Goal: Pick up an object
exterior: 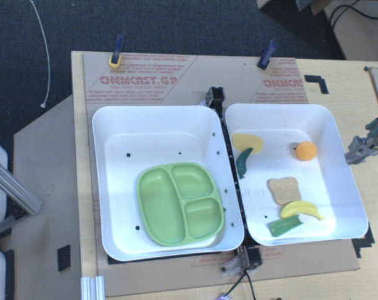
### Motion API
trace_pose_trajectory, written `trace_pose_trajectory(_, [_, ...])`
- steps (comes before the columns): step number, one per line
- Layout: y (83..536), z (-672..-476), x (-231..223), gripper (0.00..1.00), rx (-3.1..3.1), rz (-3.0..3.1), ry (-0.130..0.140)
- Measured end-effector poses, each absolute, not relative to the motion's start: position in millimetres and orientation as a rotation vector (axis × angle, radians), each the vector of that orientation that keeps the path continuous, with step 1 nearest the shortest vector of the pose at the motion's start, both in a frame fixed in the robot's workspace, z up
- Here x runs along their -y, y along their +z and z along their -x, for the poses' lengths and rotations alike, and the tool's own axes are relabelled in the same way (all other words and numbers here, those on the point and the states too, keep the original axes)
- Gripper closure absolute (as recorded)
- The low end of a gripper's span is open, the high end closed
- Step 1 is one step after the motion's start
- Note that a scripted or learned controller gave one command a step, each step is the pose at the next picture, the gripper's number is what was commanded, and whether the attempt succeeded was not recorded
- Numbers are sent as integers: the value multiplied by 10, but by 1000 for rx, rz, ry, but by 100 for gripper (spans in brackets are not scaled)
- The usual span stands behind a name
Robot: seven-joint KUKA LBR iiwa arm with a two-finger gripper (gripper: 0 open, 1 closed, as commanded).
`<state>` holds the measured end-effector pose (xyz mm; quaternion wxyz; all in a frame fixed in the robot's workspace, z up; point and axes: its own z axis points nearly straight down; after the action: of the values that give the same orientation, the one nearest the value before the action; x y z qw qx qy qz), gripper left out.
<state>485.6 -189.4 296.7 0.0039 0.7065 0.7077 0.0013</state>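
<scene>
The right bin holds several toy foods: an orange ball, a tan bread slice, a yellow banana, a green pod, a yellow wedge and a dark green pepper. My gripper shows at the view's right edge, just outside the right bin's right rim, level with the orange ball. Nothing shows between its fingers.
The left bin holds a green divided plate with three compartments. Blue clamps and a yellow-tipped clamp sit at the board's far edge. A black clip joins the bins at the back.
</scene>
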Motion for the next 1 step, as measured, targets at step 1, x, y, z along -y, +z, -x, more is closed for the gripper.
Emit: trace_pose_trajectory(1, [2878,-4940,1385,100,-2223,-2221,0])
